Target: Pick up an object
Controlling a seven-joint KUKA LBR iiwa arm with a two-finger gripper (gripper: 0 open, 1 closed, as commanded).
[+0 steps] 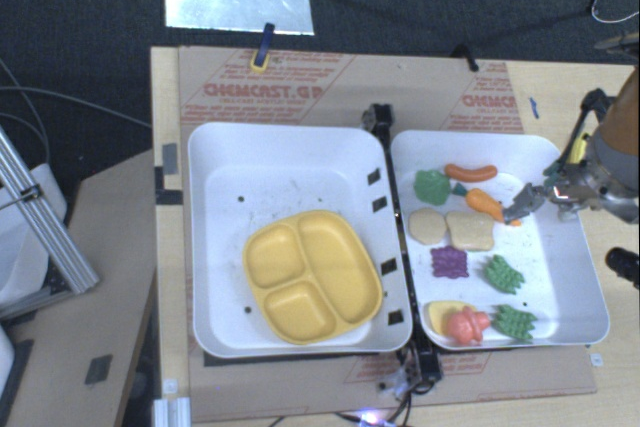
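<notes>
Camera view | gripper [520, 204] low in right bin [570, 245], beside carrot [484, 203] | jaws: cannot tell | nothing visibly held | progress: pick not yet done, grasp and lift remain

A divided plate [312, 276] lies in the left bin [215, 155]. Toy foods fill the right bin [575, 285], a sausage [470, 172] at the back, a carrot [484, 203] just before it beside the gripper [520, 205].

Yellow divided plate [313, 275] lying in the left bin [215, 155]. Right bin [575, 285] crowded with toy food: sausage [470, 172], carrot [484, 204], purple piece [449, 262]. Gripper [522, 204] just beside the carrot.
</notes>
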